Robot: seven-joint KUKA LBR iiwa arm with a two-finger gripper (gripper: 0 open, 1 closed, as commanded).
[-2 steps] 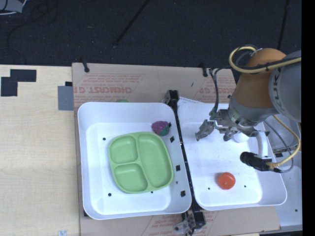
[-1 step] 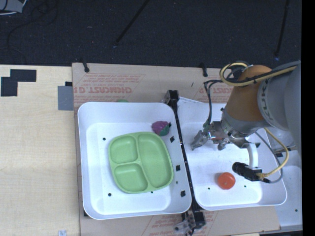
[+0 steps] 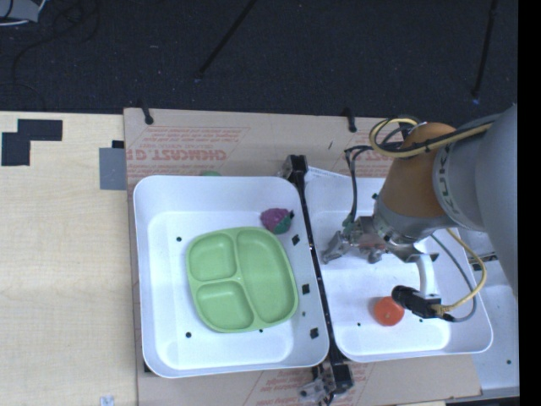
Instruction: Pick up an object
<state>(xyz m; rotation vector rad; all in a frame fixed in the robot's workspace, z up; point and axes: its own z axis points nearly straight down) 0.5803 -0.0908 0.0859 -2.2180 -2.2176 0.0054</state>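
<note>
My gripper hangs low over the left part of the right bin, close to the divider between the two bins. Nothing shows in its grasp. A small round orange object lies on the right bin's floor, below and to the right of the gripper and apart from it. In the left bin, a small purple object rests near the far right corner, just beyond a green three-compartment plate.
The green plate takes up most of the left bin's floor. The black divider rail runs between the bins just left of the gripper. The arm's orange band and grey body cover the right bin's far right part.
</note>
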